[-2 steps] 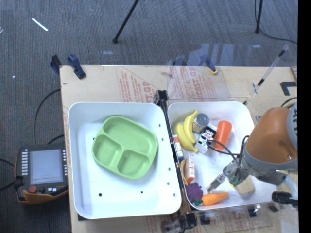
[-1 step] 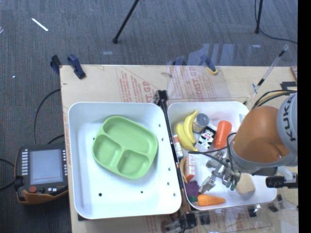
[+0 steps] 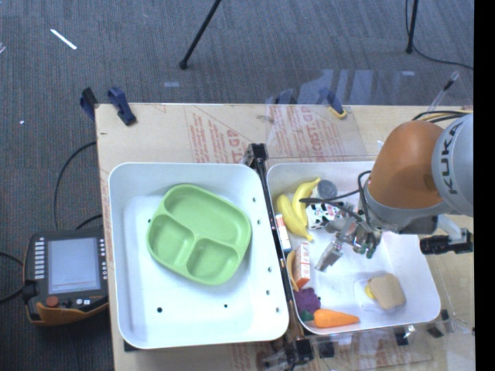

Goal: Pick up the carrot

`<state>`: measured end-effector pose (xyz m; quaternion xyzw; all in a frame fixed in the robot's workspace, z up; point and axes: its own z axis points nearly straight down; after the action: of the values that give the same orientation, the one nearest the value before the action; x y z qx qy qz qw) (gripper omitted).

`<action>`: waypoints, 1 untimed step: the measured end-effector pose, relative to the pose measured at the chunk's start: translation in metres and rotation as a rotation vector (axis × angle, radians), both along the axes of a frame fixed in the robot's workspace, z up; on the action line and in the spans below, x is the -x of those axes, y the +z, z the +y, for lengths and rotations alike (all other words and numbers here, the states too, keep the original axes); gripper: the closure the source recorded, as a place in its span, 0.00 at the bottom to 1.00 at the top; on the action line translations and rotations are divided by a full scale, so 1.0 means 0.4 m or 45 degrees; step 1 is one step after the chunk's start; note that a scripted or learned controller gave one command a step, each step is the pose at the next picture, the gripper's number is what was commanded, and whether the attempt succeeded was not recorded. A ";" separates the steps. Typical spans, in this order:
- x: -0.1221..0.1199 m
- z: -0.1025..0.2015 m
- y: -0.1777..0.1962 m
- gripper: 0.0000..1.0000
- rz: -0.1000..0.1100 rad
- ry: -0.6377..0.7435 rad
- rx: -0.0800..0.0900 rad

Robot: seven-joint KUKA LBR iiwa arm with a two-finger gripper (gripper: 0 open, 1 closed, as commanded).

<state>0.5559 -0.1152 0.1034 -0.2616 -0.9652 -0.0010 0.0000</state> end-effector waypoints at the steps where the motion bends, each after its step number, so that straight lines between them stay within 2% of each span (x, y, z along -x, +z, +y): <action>1: -0.101 0.062 -0.045 0.00 0.001 -0.018 0.015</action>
<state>0.5961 -0.0906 0.0855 -0.2686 -0.9632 0.0047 -0.0011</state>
